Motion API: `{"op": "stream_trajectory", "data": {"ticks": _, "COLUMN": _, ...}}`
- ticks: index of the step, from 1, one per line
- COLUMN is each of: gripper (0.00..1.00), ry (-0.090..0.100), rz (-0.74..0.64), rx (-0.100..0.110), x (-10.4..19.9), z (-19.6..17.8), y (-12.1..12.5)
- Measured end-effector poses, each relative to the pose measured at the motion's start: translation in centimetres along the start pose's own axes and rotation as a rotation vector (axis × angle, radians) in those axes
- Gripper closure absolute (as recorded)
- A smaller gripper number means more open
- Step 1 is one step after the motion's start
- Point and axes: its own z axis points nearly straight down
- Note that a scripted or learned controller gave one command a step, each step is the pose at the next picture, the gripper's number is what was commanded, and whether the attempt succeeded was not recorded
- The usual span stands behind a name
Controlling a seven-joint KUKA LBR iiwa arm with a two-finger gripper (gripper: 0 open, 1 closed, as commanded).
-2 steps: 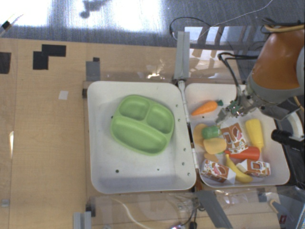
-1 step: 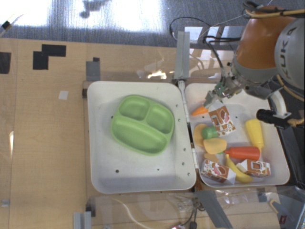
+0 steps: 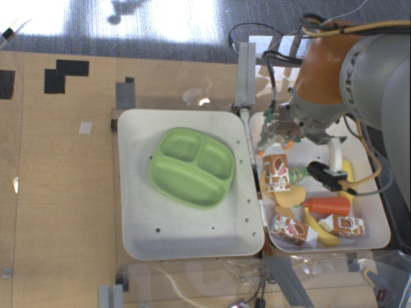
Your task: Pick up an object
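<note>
While the gripper (image 3: pixel 280 135) hung low over the right bin (image 3: pixel 379 233), jaw state indiscernible, a clean descent onto the carton (image 3: pixel 276 174) just below, avoiding the neighbouring banana (image 3: pixel 319 230), looked wisest.

Crowded right bin (image 3: pixel 380 233); open margins around green tray (image 3: pixel 192 166)

Bright light washes the grey floor (image 3: pixel 128 11) along the top edge nearly white, with soft dark shadows across it. The tabletop (image 3: pixel 58 191) is evenly lit. The left bin (image 3: pixel 186 239) shows faint shading, and the whole picture is slightly soft and grainy.
</note>
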Motion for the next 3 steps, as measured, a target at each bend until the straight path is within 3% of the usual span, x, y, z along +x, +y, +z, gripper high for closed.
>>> {"op": "stream_trajectory", "data": {"ticks": 1, "gripper": 1.0, "ry": 0.0, "rz": 0.1, "rx": -0.002, "x": 5.8, "z": -6.3, "y": 5.1}}
{"op": "stream_trajectory", "data": {"ticks": 2, "gripper": 0.0, "ry": -0.001, "rz": 0.1, "rx": -0.002, "x": 5.8, "z": -6.3, "y": 5.1}}
{"op": "stream_trajectory", "data": {"ticks": 3, "gripper": 0.0, "ry": -0.001, "rz": 0.172, "rx": 0.001, "x": 1.4, "z": 0.8, "y": -1.4}}
